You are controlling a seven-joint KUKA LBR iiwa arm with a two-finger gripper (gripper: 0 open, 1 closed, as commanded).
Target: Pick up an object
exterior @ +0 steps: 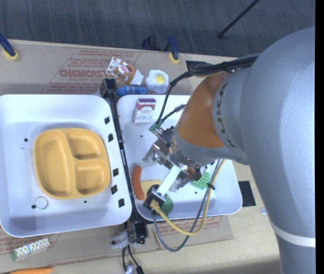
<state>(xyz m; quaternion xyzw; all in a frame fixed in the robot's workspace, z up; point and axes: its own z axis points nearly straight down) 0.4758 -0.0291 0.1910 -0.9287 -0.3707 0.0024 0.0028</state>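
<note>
Arm point(276, 124) nearest, covering 3 o'clock half of right bin point(222, 201). Gripper point(165, 152) low over bin middle; cannot tell if spread or pressed together. Sausage point(138, 182) at gripper's 7 o'clock, along bin's left wall, apart from gripper. Carton point(145, 111) in bin's 11 o'clock corner, bare floor between it and gripper. Green scrap point(203, 180) at gripper's 4 o'clock. Left bin point(2, 153): yellow tray point(71, 161) near centre, bare floor all round.
</note>
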